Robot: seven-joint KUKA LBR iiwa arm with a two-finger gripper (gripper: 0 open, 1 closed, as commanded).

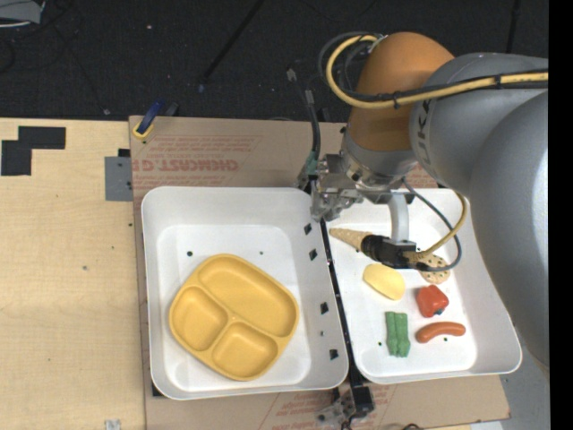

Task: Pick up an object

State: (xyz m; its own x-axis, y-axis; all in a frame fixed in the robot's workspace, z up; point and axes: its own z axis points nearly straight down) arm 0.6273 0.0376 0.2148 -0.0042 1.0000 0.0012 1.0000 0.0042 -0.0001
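Our end effector [329, 204] hangs at about eleven o'clock on the right bin [512, 355], over its upper rim and just beside the divide between the two bins. We see it from above, tucked under the grey and orange wrist, and we cannot tell whether it is wide or narrow.

The things we could pick all lie on the floor of the right bin. A tan cone [347, 236] is nearest, just at five o'clock from the end effector, with its tip pointing toward nine o'clock. A pale yellow lump [383, 281] lies near the middle of the bin, at five o'clock from the cone and apart from it. A small red piece [431, 300] sits near the lump, at four o'clock from it. An orange-red sausage [440, 331] lies crosswise at six o'clock from the red piece. A green piece [397, 333] lies lengthwise, twelve to six, at six o'clock from the yellow lump and just at nine o'clock from the sausage.

The left bin [150, 285] holds a yellow three-part plate [233, 316], set toward six o'clock. Both bins rest on brown cardboard [224, 155] on the pale counter [63, 285].
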